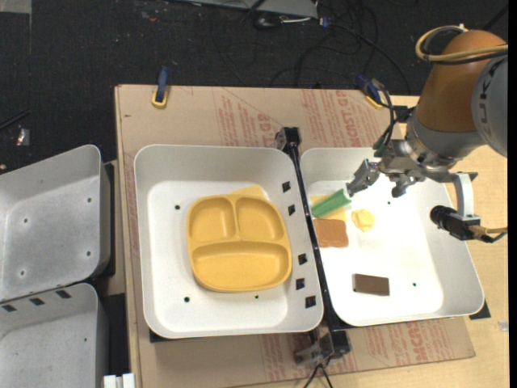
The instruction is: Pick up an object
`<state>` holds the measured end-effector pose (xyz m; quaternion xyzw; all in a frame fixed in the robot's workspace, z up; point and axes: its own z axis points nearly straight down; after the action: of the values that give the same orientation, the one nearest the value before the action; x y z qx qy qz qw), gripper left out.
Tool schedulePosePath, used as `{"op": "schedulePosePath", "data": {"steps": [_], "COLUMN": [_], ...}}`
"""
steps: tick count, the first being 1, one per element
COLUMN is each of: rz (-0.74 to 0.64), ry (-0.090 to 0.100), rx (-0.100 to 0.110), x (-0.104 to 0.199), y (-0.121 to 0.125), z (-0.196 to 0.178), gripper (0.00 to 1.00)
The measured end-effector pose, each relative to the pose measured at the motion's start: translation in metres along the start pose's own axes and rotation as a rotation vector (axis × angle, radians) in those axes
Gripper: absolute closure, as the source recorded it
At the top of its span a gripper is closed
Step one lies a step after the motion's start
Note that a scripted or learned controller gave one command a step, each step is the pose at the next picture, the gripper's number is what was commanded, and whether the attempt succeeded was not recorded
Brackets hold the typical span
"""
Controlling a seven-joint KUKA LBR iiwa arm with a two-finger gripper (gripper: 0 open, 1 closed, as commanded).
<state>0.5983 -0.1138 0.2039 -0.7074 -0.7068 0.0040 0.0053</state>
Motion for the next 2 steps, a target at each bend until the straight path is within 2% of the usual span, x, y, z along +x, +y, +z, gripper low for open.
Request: {"op": "schedulePosePath", "data": {"steps": [1, 2], "rz": [-0.002, -0.004], "ry": [-0.002, -0.001], "rx": [-0.013, -0.009], "x": [0.000, 0.010], "y": [0.003, 0.007], "z": [-0.007, 0.048], "gripper": [0.00, 0.00]}}
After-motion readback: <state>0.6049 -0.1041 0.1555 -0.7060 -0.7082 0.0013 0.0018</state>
